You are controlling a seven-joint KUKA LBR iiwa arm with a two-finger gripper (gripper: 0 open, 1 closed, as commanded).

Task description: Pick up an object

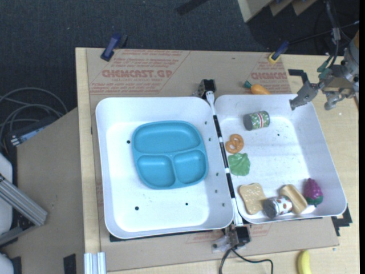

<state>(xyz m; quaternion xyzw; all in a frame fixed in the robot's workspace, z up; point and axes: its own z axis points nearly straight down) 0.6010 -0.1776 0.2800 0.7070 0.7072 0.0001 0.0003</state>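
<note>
— Hovering yet? The gripper point(315, 97) hangs over the right bin's point(296, 147) far corner, fingers spread, holding nothing.

— Nothing's picked, then. The can point(256, 120) lies nearby.

The arm enters from the right edge of the camera view, high in the frame, and only its wrist end is visible, partly cut off by the edge. The gripper point(317, 96) hangs at the upper right, with its two dark fingers point(300, 96) spread apart and pointing down and to the left. Nothing sits between the fingers. The left finger reaches further out than the right one, which stays close to the frame's edge.
</note>
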